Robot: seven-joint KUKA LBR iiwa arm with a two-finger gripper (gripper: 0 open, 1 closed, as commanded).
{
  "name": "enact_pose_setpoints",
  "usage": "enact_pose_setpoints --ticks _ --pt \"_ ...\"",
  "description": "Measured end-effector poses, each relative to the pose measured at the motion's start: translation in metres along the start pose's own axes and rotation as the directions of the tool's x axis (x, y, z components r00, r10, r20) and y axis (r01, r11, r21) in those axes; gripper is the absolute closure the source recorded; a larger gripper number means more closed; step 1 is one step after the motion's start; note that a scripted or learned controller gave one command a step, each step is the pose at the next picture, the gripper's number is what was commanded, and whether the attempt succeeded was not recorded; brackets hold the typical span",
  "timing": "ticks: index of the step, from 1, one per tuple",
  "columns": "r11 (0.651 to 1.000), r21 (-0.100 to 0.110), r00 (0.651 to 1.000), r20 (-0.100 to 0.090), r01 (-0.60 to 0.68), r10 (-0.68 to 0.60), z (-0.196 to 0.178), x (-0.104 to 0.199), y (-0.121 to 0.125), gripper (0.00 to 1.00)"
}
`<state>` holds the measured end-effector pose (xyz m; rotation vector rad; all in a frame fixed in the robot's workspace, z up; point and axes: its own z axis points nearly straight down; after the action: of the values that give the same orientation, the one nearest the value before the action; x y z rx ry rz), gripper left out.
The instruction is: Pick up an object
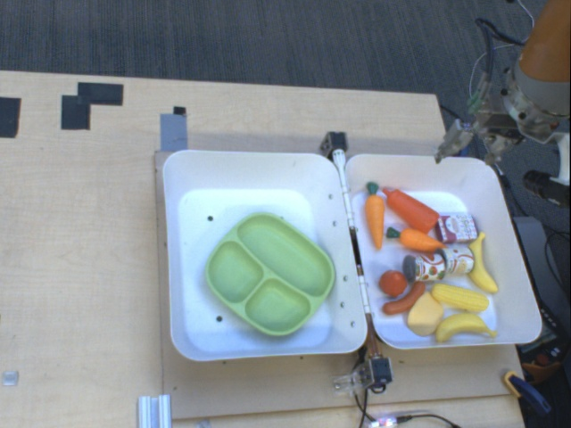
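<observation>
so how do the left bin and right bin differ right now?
The left bin holds one thing, a green divided plate; the right bin holds a heap of toy food: carrots, bananas, a tomato, a small carton. The left bin shows much bare white floor, the right bin little. The gripper hangs by the right bin's far edge, away from the left bin. Both are shallow, white and rounded.

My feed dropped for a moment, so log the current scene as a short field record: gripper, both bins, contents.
gripper position: two-finger gripper above the far rim of the right shallow white bin, touching no item
left shallow white bin: light green three-compartment plastic plate
right bin contents: orange toy carrots, yellow toy bananas, red toy tomato
</observation>
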<state>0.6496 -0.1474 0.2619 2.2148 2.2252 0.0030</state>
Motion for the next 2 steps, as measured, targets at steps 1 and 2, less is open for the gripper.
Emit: enact_pose_setpoints --ticks 1,2 --pt "1.0 0.002 1.0 0.0 0.001 -0.001 0.129 -0.002 0.015 0.0" --pt "1.0 -0.011 1.0 0.005 -0.002 0.002 0.172 0.01 -0.075 0.0"
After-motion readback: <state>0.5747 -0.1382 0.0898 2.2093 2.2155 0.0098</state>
